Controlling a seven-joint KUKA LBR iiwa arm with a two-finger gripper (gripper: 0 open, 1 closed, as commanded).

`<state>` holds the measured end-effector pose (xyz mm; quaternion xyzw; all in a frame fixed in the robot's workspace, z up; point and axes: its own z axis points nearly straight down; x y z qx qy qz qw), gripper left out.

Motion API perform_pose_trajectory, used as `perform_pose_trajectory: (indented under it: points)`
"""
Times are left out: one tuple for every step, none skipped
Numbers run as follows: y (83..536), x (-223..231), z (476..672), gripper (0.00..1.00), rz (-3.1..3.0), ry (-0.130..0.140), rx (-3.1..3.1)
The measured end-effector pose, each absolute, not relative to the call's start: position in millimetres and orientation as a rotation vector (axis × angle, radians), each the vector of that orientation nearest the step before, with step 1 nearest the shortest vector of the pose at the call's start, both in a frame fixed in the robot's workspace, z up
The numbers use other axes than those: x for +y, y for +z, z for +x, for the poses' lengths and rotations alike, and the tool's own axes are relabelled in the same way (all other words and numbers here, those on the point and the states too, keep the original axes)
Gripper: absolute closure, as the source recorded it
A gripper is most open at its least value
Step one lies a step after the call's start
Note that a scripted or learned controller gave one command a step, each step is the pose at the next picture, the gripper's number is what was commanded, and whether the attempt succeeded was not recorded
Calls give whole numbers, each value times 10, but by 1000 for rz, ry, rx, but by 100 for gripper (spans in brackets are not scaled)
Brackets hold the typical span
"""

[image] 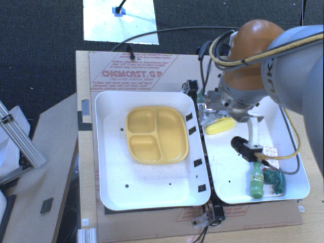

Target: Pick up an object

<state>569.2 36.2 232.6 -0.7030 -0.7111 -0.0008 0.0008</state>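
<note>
My gripper (208, 111) hangs low over the upper left corner of the right bin (230, 189), close to the divider between the bins. A yellow banana-shaped object (220, 125) lies just below and to the right of it, partly under the wrist. I cannot make out whether it is between the fingers. A green bottle (256, 180) lies near the bin's front right, with a teal object (275, 181) beside it.
A yellow divided plate (156, 134) lies in the middle of the left bin (109, 156). A small white and red packet (270, 151) rests in the right bin above the bottle. The big grey arm covers the right bin's far right.
</note>
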Motion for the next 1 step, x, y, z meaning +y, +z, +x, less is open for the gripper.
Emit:
perform_pose_trajectory:
  points:
    - [2303, 872, 5539, 100, -2208, -1, -2232]
